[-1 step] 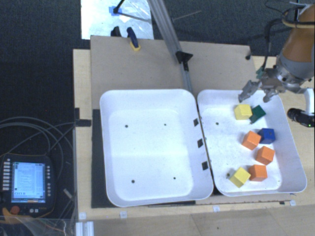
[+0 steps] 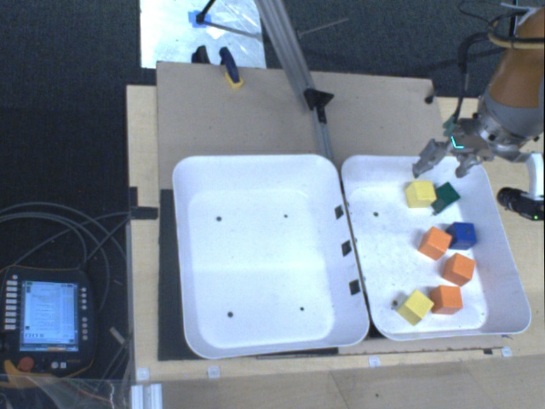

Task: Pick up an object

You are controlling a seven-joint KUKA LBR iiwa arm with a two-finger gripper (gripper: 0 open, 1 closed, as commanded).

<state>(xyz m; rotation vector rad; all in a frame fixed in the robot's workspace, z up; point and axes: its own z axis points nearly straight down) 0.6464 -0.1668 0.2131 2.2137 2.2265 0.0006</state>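
Camera view, from above and at a slant, has the pincer (image 2: 443,162) hanging over the far end of the right bin (image 2: 502,228), its two fingers (image 2: 426,159) spread apart with nothing between them. It sits under the grey wrist and the orange band of the arm (image 2: 518,75), which reaches in from the right.

Just near of the fingertips lies a yellow cube (image 2: 421,193), and touching its right side is a dark green block (image 2: 445,197), tilted. Nearer along the bin come an orange cube (image 2: 435,242) with a blue cube (image 2: 461,234) just beside it on the right, then a second orange cube (image 2: 459,268). At the near end a third orange cube (image 2: 446,298) rests against a second yellow cube (image 2: 415,306) to its left.

Left of this bin, side by side with it, stands the left bin (image 2: 192,228), white and shallow. Both sit on a brown board (image 2: 255,109). A grey pole (image 2: 285,37) slants across the far part of the board. At the near left, off the bench, a handheld control pendant (image 2: 47,318) with a lit screen lies among dark cables.
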